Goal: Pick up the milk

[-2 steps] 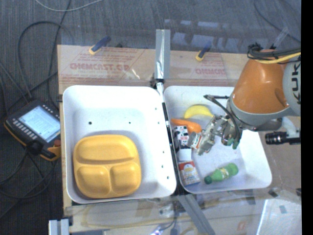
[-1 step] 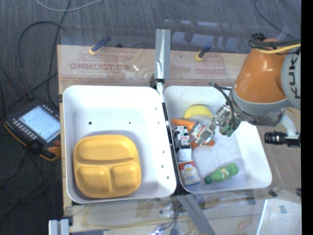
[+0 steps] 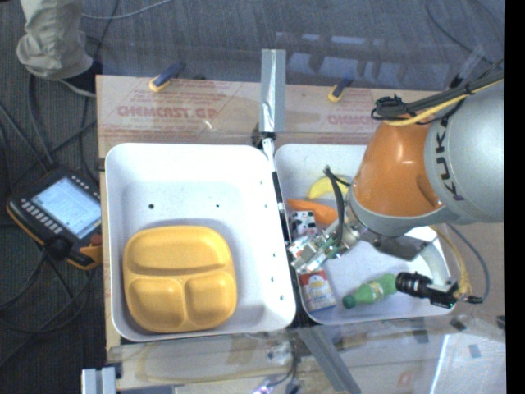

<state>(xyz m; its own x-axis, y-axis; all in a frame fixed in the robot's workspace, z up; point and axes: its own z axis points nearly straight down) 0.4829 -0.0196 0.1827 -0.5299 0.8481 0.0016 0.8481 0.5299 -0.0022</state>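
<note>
camera view | milk [image 3: 315,290] carton lies flat at right bin's [image 3: 426,257] near-left corner, long axis near-far | gripper [image 3: 307,251] just beyond its far end, above the divider | finger spread: cannot tell | green bottle [image 3: 369,292] to its right

Arm [image 3: 426,171] hides right bin [image 3: 283,167]

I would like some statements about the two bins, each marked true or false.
1. The yellow tray lies in the left bin. True.
2. The green bottle stands upright. False: it lies on its side in the right bin.
3. The gripper is over the left bin. False: it is over the right bin, near the divider.
4. The carton with a red label lies left of the green bottle. True.
</note>
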